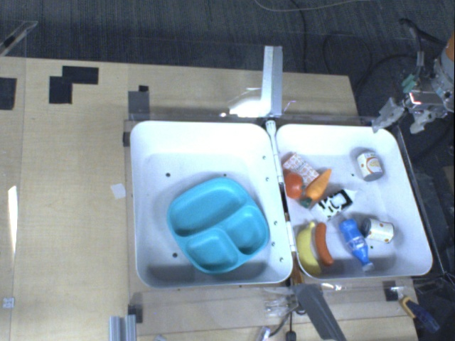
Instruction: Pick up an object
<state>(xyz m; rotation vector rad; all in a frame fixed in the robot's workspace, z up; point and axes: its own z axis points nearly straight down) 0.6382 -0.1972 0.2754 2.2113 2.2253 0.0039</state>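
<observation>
White plastic bins sit side by side: the left bin (142, 190) holds a blue divided tray (217, 224), the right bin (412, 190) a cluster of small objects. Tomato (293, 186), carrot (318, 184) and packet (301, 167) crowd its nine o'clock wall, banana (306, 248), sausage (323, 244) and blue bottle (354, 242) lie toward six, and two cups (370, 165) are hard to read. At the frame's two o'clock, the gripper (416, 105) is blurred and partly cut off, so its opening cannot be told.

One fixed camera above the bench (64, 190) — looks down at a slant, set well back, taking in left bin (149, 155) and right bin (398, 155) whole.
</observation>
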